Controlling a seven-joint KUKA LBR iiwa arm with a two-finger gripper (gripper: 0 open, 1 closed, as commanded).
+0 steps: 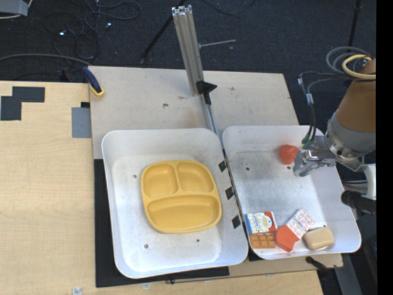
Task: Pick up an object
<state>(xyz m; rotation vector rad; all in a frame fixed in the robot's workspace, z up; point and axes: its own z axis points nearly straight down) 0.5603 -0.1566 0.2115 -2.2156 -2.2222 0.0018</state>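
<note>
- The end effector [301, 162] is over the right bin [270, 183], near that bin's upper right part, with the grey arm [353, 125] and its orange band reaching in from the right edge of the view.
- End effector state: cannot be told from this view; the metallic tip is small and partly hidden by the wrist.
- A small red-orange round object [287, 153] lies in the right bin just beside the end effector, on its left side and slightly above it in the view. Whether the two touch cannot be told. The object is not seen between any gripping parts.
- Well below the end effector, along the near edge of the right bin, four items lie in a close group: a printed card or packet [260, 222] with a cartoon picture, a brown waffle-like piece [263, 241] directly below it, an orange-red block [286, 238] to the right of these, and a red-and-white patterned packet [300, 222] above that block.
- A tan, rounded block [319, 238] lies at the right end of this group, touching or nearly touching the patterned packet.
- Far to the left of the end effector, the left bin [123, 165] holds a yellow divided plate [180, 195] with three compartments, lying flat near the bin's middle.
- Both bins rest side by side on the worktop [147, 97]. An aluminium post [189, 48] stands above and to the left of the end effector, behind the joint between the bins.
</note>
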